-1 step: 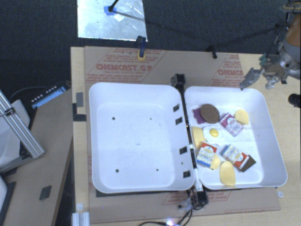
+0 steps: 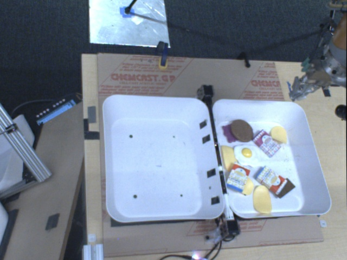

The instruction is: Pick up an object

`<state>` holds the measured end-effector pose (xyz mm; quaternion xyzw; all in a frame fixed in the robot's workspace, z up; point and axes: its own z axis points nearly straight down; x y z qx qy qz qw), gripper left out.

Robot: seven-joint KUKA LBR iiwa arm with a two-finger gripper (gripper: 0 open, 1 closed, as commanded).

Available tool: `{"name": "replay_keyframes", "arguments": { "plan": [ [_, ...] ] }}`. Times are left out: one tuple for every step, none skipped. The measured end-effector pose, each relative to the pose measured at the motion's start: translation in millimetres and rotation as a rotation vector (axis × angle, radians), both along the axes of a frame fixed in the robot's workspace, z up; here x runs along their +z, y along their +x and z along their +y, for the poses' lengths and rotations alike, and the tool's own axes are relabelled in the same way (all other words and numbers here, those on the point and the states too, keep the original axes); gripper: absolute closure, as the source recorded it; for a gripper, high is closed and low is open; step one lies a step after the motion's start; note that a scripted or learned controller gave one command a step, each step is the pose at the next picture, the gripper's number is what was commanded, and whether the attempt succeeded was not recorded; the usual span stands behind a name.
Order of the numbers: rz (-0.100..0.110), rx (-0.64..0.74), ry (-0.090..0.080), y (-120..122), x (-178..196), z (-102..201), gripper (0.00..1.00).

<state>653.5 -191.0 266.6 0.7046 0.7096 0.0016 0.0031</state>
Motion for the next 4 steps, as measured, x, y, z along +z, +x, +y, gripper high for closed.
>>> {"name": "replay_keyframes", "arguments": {
  "plan": [
    [0.001,0.007,0.005,12,23,100,1.0],
    [-0.003,0.007,0.003,16,81,195,1.0],
    [0.002,0.004,0.005,9,104,263,1.0],
    [0.005,0.004,0.005,-1,99,332,1.0]
  ]
}}
